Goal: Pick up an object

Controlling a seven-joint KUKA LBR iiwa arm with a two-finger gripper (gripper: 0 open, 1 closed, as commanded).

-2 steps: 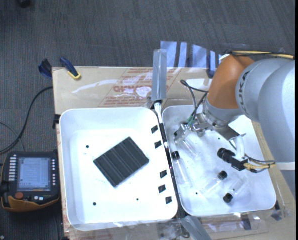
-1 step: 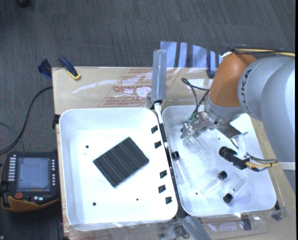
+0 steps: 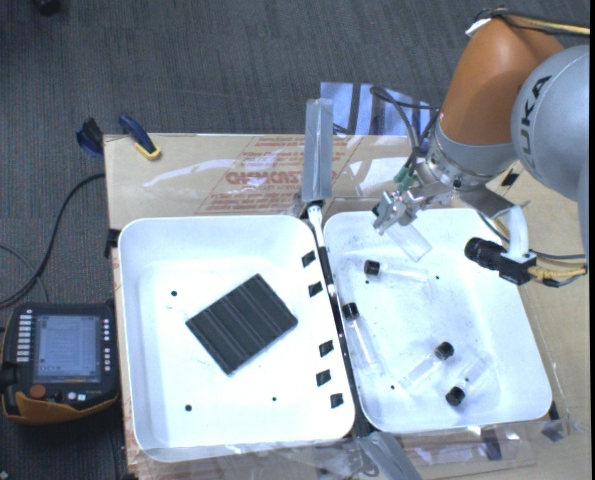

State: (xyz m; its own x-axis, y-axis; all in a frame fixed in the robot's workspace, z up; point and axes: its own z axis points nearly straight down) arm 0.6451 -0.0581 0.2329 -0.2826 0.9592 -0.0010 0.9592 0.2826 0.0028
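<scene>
Dark grey carpet surrounds the desk (image 3: 207, 173), where two shallow white bins sit side by side. The left bin (image 3: 147, 268) holds a dark ribbed slab (image 3: 241, 322) lying flat and turned at an angle. The right bin (image 3: 497, 318) holds several clear vials with black caps, one near the upper left (image 3: 392, 269) and a cluster near the lower right (image 3: 447, 363). The claw (image 3: 395, 211) hangs over the right bin's upper edge, with a clear vial (image 3: 411, 238) just below it; whether its fingers are apart or together cannot be told. A teach pendant (image 3: 59, 361) lies on the floor at left.
</scene>
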